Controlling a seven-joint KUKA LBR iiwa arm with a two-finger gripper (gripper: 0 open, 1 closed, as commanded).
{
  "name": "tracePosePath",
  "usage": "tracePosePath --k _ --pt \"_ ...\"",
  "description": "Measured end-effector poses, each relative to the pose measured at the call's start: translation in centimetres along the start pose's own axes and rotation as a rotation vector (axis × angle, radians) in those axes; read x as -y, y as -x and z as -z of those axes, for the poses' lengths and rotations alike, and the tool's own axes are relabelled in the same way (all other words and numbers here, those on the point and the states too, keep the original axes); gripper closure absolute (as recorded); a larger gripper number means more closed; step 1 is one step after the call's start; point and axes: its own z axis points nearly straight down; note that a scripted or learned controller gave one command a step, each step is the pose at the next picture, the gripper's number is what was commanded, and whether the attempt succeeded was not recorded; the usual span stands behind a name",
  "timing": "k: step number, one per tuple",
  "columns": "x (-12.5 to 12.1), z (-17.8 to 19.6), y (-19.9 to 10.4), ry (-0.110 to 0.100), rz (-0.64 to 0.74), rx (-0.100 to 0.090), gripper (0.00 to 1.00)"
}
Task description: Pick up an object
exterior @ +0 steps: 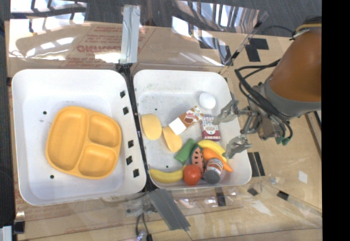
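Note:
The right bin (164, 84) holds a heap of toy food. There is a white egg (207, 101), a small red-and-white carton (209, 128), a snack packet (190, 116), a white block (177, 125), two pale yellow pieces (152, 126), a green vegetable (186, 151), a banana (165, 175), a red tomato (192, 175), a second yellow fruit (212, 147) and a small jar (214, 169). My gripper (232, 129) hangs over the bin's right rim, open, with nothing between its fingers. One fingertip (226, 113) is near the carton, the other (235, 148) beside the yellow fruit.
The left bin (33, 87) bears a yellow divided tray (83, 141). A black divider (134, 125) runs between the bins. Cables (251, 78) loop off the wrist at the right. Cardboard and tape lie behind the bins.

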Motion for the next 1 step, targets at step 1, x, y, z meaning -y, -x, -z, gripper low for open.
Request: tracePosePath --k 1 --pt "1.97 -14.32 1.66 0.003 0.029 -0.003 0.00"
